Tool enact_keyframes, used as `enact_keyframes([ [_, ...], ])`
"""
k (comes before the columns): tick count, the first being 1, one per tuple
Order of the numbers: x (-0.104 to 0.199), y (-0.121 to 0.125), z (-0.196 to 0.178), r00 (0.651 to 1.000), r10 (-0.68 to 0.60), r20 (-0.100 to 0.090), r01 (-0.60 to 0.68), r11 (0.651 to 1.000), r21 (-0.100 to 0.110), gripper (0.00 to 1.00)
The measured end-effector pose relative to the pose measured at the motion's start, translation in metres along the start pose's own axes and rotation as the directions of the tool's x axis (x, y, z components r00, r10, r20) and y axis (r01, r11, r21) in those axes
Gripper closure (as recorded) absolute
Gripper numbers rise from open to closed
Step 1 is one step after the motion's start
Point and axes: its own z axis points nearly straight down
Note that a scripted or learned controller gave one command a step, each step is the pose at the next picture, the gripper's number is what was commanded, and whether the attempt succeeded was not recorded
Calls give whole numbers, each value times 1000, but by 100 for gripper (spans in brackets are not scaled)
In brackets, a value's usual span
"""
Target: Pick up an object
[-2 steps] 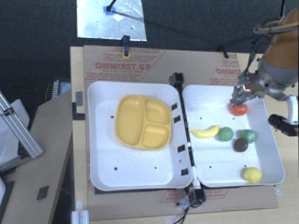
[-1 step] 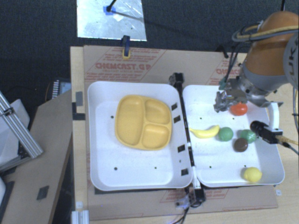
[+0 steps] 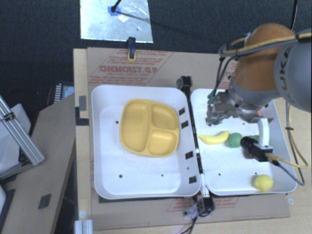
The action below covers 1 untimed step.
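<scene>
Dark blue-black carpet [image 3: 39, 28] covers the floor around the bench [image 3: 80, 106], whose top is brown cardboard printed with red lettering. A shiny silver sheet [image 3: 116, 13] lies on the carpet beyond it. An aluminium frame bar [image 3: 19, 135] slants at the left edge.

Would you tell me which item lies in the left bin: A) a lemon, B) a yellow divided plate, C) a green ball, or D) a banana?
B: the yellow divided plate sits alone in the left bin, while the banana, green ball and lemon lie in the right bin.
</scene>
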Motion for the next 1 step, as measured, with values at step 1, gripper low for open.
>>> enact_keyframes([
  [1,57,-20,10,1000,-1,0,1,1000,1,100],
])
